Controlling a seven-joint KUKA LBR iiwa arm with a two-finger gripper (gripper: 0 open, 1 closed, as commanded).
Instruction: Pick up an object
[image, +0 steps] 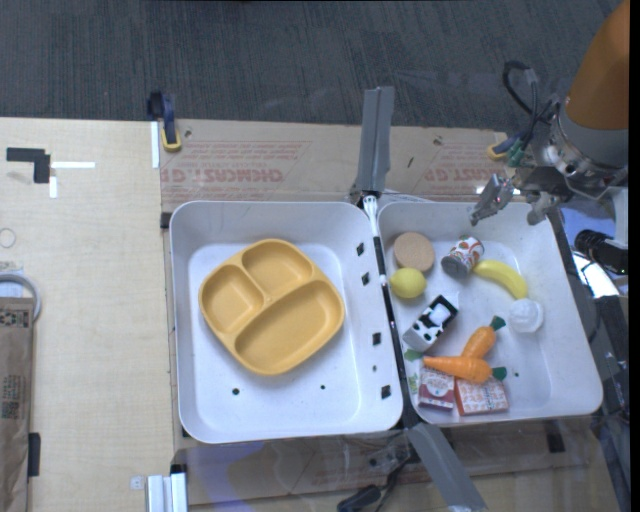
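Hovering over the far edge of the right bin (570, 300), the hand (515, 200) is being held with fingers spread and nothing between them. A can (461, 256) is lying just below it, beside a banana (500, 277), cookie (412, 251) and lemon (407, 283). A yellow plate (271, 304) is sitting in the left bin (190, 330).

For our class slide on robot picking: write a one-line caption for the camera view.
Gripper open above the right bin of small items; yellow divided plate in the left bin.
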